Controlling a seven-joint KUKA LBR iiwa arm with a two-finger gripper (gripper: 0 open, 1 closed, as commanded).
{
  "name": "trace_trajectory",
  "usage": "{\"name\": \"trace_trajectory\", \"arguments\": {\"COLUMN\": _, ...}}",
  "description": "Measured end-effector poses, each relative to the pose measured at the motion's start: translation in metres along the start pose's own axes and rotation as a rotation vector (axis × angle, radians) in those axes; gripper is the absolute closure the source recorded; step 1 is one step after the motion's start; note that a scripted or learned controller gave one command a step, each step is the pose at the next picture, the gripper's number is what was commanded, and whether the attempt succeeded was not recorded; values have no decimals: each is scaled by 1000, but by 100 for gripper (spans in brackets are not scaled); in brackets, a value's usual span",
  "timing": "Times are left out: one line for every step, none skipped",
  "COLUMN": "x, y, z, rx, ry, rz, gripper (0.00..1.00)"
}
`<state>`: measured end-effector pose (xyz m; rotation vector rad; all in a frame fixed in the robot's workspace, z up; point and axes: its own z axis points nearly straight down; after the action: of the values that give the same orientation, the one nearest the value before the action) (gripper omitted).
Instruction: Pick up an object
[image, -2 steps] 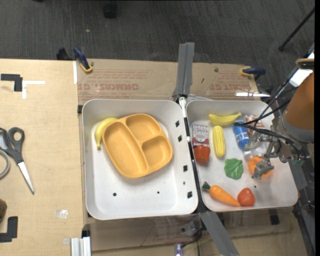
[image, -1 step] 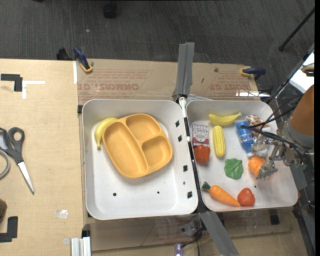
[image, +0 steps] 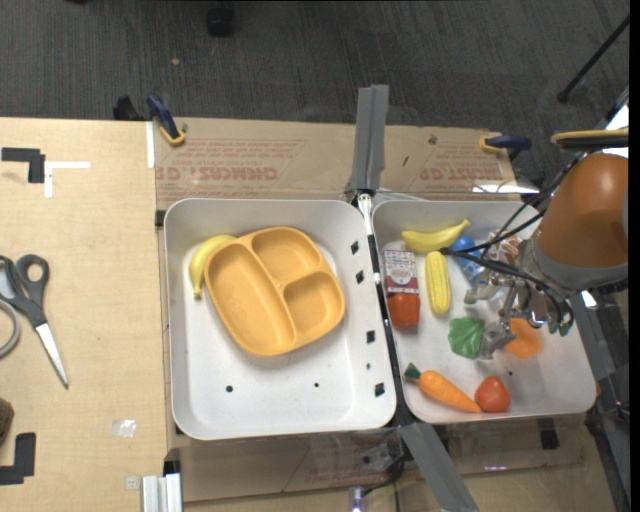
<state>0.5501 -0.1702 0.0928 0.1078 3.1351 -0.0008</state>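
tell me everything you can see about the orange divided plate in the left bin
The plate is a yellow-orange dish that looks like matte plastic, with rounded corners and raised ridges splitting it into three compartments: one long section on its left side and two smaller ones on its right. All three hold nothing. It sits right side up on the floor of the left bin, turned at an angle, toward the bin's upper half. A banana curves along its upper-left rim, seemingly touching it. Nothing else meets it.

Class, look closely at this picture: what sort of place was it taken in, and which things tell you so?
Probably a robotics lab or workshop bench. A robot arm reaches over two white bins, the right one holding toy food such as a carrot and corn. Scissors lie on the wooden bench, and cardboard is clamped beneath the bins.
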Motion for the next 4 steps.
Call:
{"name": "trace_trajectory", "arguments": {"x": -47, "y": 44, "z": 0, "rx": 0, "ry": -2, "rz": 90, "gripper": 0}}
{"name": "trace_trajectory", "arguments": {"x": -94, "y": 81, "z": 3, "rx": 3, "ry": 23, "rz": 64, "gripper": 0}}
{"name": "trace_trajectory", "arguments": {"x": -62, "y": 74, "z": 0, "rx": 0, "ry": 1, "rz": 110, "gripper": 0}}
{"name": "trace_trajectory", "arguments": {"x": -23, "y": 63, "z": 1, "rx": 0, "ry": 3, "rz": 179, "gripper": 0}}
